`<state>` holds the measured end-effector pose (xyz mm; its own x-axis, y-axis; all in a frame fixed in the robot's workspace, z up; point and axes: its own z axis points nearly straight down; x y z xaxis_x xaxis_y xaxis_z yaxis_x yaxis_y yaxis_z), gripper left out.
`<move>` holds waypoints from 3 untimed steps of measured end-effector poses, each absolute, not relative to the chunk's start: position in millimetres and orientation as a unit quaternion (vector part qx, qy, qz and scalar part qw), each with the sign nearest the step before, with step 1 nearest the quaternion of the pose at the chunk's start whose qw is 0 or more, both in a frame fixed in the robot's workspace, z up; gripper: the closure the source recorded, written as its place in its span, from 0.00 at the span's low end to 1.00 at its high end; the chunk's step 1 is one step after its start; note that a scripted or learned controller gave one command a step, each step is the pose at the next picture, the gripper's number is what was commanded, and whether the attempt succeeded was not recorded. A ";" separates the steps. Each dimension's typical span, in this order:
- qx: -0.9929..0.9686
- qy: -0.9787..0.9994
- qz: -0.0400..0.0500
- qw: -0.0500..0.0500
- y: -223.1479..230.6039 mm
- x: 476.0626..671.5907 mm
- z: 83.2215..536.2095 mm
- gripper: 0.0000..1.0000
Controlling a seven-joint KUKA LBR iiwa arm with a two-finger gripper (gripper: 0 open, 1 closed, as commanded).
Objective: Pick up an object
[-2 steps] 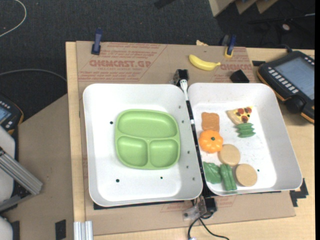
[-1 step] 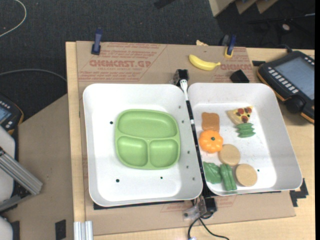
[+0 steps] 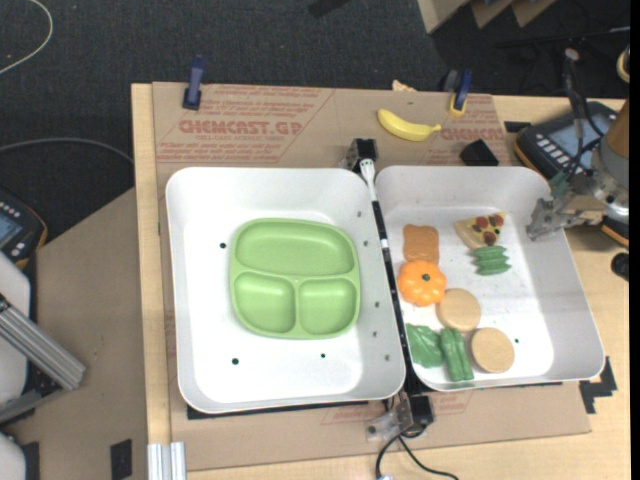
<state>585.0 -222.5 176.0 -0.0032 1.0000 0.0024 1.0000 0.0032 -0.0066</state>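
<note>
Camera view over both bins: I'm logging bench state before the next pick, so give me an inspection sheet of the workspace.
Surface: brown board bearing left bin and right bin side by side.
Job's things: in the right bin, orange pumpkin, cracker, pizza slice, green leafy piece, two round biscuits, green vegetables.
Clutter: green divided plate in the left bin; banana on the board behind the bins.
Grippers: gripper over the right bin's far right edge, holding nothing that I can see.
Cables: black cable at the front edge.
Surroundings: dark carpet; blue clamps on the board.
</note>
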 end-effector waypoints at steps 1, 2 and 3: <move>-0.705 -0.709 -0.005 -0.011 -199.8 624.2 361.1 1.00; -0.709 -0.705 0.001 0.002 -225.9 544.5 341.2 1.00; -0.709 -0.705 0.001 0.003 -224.5 475.6 309.0 1.00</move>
